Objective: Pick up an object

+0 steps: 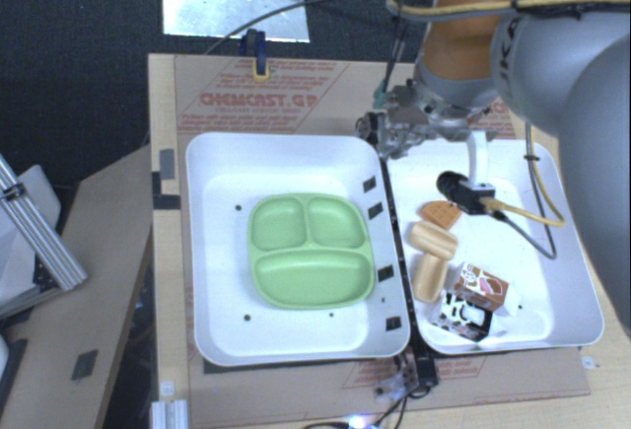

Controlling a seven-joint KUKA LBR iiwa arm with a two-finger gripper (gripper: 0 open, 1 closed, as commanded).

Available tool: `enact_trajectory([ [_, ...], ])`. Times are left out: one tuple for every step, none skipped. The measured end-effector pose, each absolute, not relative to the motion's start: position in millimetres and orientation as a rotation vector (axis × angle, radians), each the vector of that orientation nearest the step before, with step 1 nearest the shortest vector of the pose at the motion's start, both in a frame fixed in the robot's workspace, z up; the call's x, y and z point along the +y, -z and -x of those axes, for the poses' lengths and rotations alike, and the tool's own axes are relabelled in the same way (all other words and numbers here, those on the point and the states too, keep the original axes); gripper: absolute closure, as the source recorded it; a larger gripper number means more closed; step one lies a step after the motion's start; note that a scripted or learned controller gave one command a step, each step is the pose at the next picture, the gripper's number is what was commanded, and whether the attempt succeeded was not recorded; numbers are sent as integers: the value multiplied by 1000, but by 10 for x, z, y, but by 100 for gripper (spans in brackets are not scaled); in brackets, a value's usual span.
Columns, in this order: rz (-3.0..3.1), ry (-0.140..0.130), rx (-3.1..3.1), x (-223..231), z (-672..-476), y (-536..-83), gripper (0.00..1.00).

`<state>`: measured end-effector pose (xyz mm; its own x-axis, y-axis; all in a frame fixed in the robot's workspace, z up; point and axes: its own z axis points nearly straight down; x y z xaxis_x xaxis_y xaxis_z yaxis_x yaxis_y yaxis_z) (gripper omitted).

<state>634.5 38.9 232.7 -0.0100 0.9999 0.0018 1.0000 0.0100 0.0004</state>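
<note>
Bins sit side by side on the bench, the left bin [222, 171] and the right bin [557, 259] meeting along a shared edge that runs down the middle. A green divided plate [311, 250] lies flat in the centre of the left bin, with bare white floor on every side of it and the widest strip along the far edge.

All the things to pick up are in the right bin, crowded against the shared edge and toward the near left corner. An orange biscuit [441, 214] lies farthest back. Just nearer than it is a tan roll [434, 240], and a second tan piece [428, 277] touches that one and stands close to the shared edge. A brown carton [483, 287] lies tilted just right of them. A black-and-white packet [461, 316] sits beside the near edge, touching the carton. The right half of this bin is bare white floor out to its right edge.

The gripper [389, 136] hangs over the far end of the shared edge, well apart from the pile, with nothing seen in it. Whether it is spread or closed up I cannot tell from where I stand. The grey arm [572, 52] fills the far right corner above the right bin.
</note>
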Motion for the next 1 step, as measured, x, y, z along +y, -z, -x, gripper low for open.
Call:
enact_trajectory([
  [2210, 2, -2231, 943, -6296, -2217, 100],
])
